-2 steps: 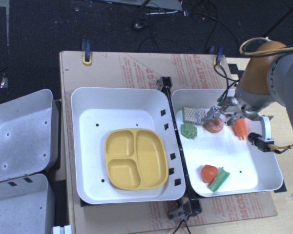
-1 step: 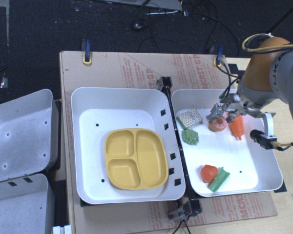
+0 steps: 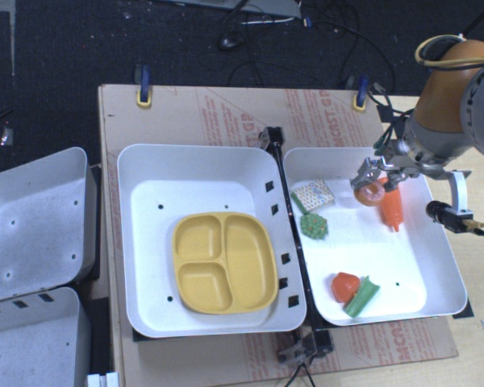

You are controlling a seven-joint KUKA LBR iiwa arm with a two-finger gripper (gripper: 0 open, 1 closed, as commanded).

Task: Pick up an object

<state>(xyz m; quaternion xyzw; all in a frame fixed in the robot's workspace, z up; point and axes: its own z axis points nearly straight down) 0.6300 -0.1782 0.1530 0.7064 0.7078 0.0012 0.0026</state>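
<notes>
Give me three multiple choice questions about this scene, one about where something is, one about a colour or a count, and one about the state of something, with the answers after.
1. Where is the yellow divided tray?
A. In the left bin
B. In the right bin
C. On the floor

2. How many compartments does the tray have?
A. Two
B. Three
C. Five

3. How does the orange carrot-shaped piece in the right bin stand relative to the gripper?
A. Far off in the opposite corner
B. Right beside the gripper
C. Stacked on the tray

Answers: 1 A, the tray lies flat inside the left bin. 2 B, two ridges split it into three sections. 3 B, the piece lies on the bin floor just right of the gripper.
</notes>
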